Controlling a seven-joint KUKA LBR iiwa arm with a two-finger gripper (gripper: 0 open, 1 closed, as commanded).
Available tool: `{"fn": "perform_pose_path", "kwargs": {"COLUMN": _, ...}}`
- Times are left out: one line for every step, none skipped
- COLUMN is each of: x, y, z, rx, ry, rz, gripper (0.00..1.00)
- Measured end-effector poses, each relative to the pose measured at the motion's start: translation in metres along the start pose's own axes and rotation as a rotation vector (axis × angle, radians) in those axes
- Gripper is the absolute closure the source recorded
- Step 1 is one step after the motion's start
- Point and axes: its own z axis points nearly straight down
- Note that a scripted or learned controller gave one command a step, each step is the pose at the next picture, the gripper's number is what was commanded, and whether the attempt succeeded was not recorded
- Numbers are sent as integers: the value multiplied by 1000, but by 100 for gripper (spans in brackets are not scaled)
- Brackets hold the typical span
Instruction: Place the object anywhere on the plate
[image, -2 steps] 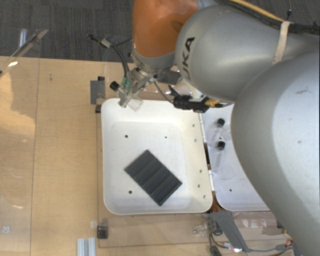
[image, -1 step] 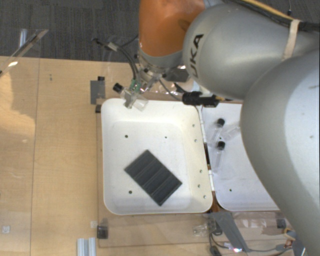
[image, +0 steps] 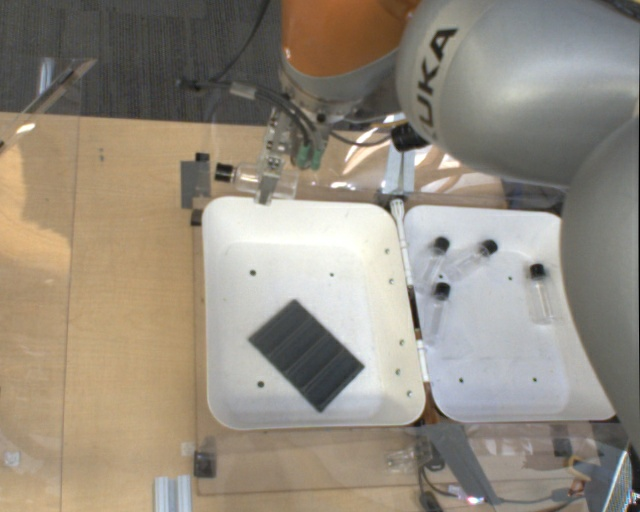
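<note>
A dark grey ribbed rectangular plate (image: 305, 355) lies turned at an angle in the front half of the left bin (image: 230, 300). My gripper (image: 270, 178) hangs over that bin's back left edge, well behind the plate. It is shut on a clear vial with a black cap (image: 238, 175). The vial lies level and sticks out to the left of the fingers, cap end outward.
The right bin (image: 560, 390) holds several more clear vials with black caps, such as one (image: 440, 290) near its left wall. A dark bracket (image: 192, 183) stands at the left bin's back left corner. The arm's grey body (image: 520, 90) covers the upper right.
</note>
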Motion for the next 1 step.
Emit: {"fn": "perform_pose_path", "kwargs": {"x": -3, "y": 8, "z": 138, "rx": 3, "ry": 8, "rz": -76, "gripper": 100}}
